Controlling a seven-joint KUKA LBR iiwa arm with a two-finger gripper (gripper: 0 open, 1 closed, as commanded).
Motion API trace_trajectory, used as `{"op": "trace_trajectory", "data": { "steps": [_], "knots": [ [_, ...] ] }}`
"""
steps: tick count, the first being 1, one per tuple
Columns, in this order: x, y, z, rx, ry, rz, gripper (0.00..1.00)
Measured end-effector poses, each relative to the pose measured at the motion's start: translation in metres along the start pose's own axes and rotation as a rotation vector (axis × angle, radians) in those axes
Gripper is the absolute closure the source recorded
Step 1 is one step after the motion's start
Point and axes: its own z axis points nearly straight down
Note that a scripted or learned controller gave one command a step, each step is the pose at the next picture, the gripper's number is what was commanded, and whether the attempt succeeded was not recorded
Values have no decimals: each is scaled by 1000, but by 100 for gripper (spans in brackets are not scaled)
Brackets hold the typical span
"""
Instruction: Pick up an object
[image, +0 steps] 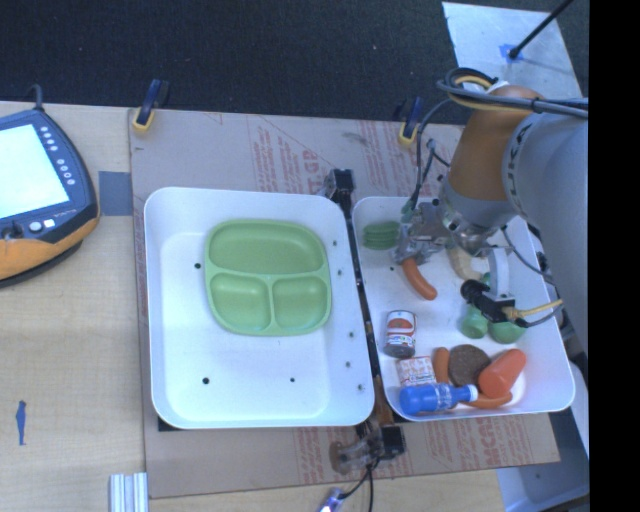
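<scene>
Because the gripper (415, 250) sits low in the upper part of the right bin (556, 400), close above the hot dog (420, 280), a try from here could easily miss: the hot dog is round and slim and may roll or slip aside as the fingers come in. Whether the gripper is released or clenched cannot be told from this camera view, since the wrist hides it. A green disc (380, 236) lies just to its left, near enough to be nudged or caught by mistake. Nothing can be seen held.

Seen from the one camera, the left bin (165, 300) holds a green tray (268, 277) with three compartments, lying toward its upper middle. The right bin is crowded. Besides the hot dog and disc, a can (400, 333) stands near its left wall, a blue bottle (435, 398) lies along the lower edge, and a brown patty (467, 364) and a carrot (502, 370) sit touching at lower right. Such crowding makes a clean grab of one object harder there. At the frame's left edge rests a pendant (40, 195).
</scene>
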Motion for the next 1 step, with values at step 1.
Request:
{"op": "trace_trajectory", "data": {
  "steps": [1],
  "knots": [
    [70, -24, -91, -5, 3, 1, 100]
  ]
}}
